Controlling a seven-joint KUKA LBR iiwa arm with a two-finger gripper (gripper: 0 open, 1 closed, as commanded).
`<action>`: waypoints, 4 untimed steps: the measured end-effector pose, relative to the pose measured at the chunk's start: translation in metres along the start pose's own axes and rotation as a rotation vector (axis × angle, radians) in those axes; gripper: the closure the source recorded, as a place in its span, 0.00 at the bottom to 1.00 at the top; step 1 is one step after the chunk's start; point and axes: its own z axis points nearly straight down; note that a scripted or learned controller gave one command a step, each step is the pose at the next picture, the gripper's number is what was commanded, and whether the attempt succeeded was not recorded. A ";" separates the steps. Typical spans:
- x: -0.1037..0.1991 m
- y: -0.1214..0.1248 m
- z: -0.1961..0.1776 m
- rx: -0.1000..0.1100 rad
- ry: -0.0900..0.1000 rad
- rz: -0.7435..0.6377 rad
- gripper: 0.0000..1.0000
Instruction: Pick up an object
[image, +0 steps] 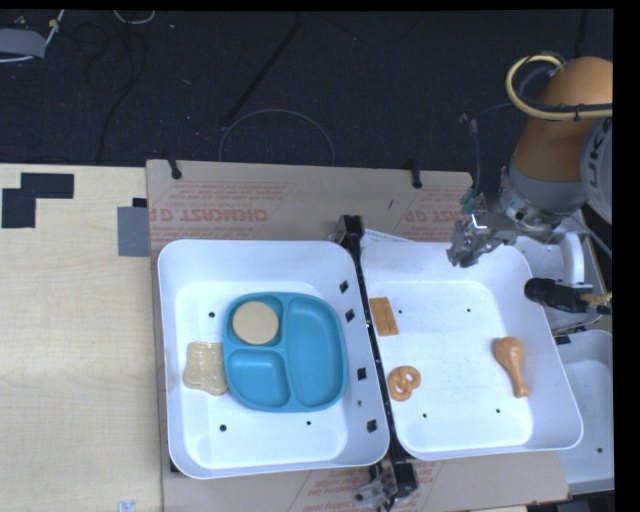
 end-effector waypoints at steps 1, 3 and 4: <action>0.056 -0.008 0.011 0.004 0.002 -0.003 1.00; 0.163 -0.030 0.008 0.005 0.002 -0.003 1.00; 0.220 -0.030 0.017 0.004 0.001 -0.004 1.00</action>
